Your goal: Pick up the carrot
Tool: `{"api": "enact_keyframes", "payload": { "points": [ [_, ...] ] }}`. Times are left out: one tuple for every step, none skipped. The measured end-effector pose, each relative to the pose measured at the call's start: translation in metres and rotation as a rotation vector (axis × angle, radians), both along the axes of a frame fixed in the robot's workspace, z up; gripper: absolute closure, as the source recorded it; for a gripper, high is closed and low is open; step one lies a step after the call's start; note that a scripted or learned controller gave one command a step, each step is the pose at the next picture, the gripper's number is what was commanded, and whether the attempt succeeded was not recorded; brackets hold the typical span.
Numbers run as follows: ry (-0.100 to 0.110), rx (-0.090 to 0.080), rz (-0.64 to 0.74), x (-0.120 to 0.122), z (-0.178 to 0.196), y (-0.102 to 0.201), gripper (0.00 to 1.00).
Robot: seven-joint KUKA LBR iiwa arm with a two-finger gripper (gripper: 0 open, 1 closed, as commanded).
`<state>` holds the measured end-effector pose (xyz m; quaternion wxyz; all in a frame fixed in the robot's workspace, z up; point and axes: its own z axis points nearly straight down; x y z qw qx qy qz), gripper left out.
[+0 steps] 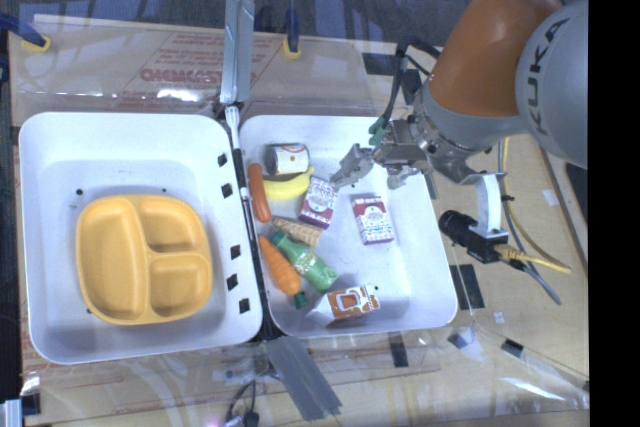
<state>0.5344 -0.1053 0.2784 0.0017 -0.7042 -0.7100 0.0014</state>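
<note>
Carrot [281,266] lies at the left wall of your right bin [425,260], slanted, touching a green bottle [309,264] on its right. A hot dog [259,192] sits just above it, with a banana [287,187] and can [287,158] beyond. Your gripper [377,167] hovers over the bin's upper middle, well apart from the carrot, fingers spread with nothing between them. A yellow tray [145,257] fills the left bin [40,215].

even overhead light, soft shadows inside the bins [40,245], glare on plastic sheeting [150,65], slightly grainy
</note>
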Motion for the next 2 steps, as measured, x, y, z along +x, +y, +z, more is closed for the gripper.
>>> {"api": "enact_keyframes", "payload": {
  "points": [
    [0.001,0.0,0.036,-0.046,-0.106,-0.021,0.0],
    [-0.002,-0.001,-0.108,-0.053,-0.051,-0.104,0.0]
  ]
}}
